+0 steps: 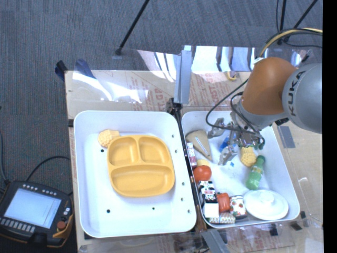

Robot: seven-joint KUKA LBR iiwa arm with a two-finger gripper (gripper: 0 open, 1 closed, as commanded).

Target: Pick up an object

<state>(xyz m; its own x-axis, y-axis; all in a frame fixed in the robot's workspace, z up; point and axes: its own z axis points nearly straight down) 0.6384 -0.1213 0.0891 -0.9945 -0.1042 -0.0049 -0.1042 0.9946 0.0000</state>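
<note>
Two white bins sit side by side: the left bin (84,194) holds one yellow divided tray (141,165) and one small yellow waffle-like piece (108,137), while the right bin (281,165) holds one toy corn cob (247,155), one green bottle (255,173), one red tomato (202,172), one white lidded dish (266,204), one tan wedge (200,141) and a cluster of small figures along the near left edge. The gripper (231,153) hangs over the right bin with its fingers spread apart, nothing between them, just beside the corn cob.
</note>
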